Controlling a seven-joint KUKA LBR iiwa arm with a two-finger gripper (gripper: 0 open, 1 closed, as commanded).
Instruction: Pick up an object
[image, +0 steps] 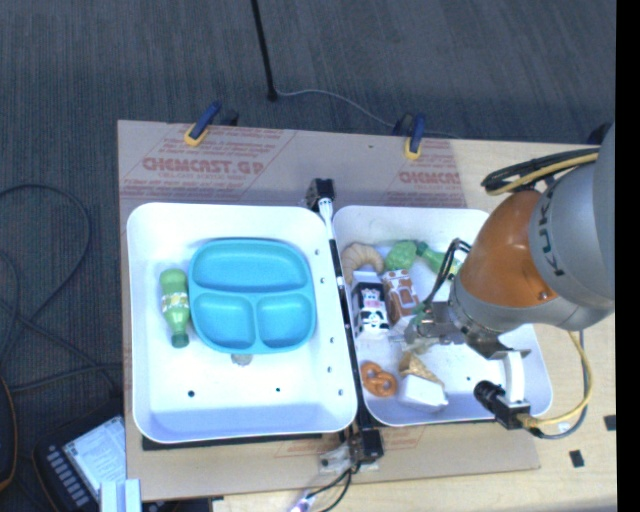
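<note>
I am reaching in from three o'clock, my orange-banded wrist hanging low over the right bin (535, 395), with my jaws (432, 328) down among the small things piled there. Whether they are open, closed or gripping anything I cannot tell; my own wrist covers them from above.

The thing to pick is any one of this clutter, and it all sits in the right bin's nine-o'clock half. A green toy (405, 254) lies toward twelve o'clock, beside a tan piece (360, 258). Below them come a black-and-white cow toy (371, 308) and a small brown and white box (402, 292), side by side. Toward six o'clock lie a pretzel (378, 378) and a pale wedge (422, 382). My jaws appear nearest the box and the wedge, so I judge one of those the likely target (though nothing is plainly between them).

The left bin (145, 300) holds a blue divided tray (252, 295) in its middle and a green bottle (175, 305) just beside it at nine o'clock, well apart from me. Both bins sit on a brown board (200, 165), clamped at twelve o'clock, presumably to stop it sliding.
</note>
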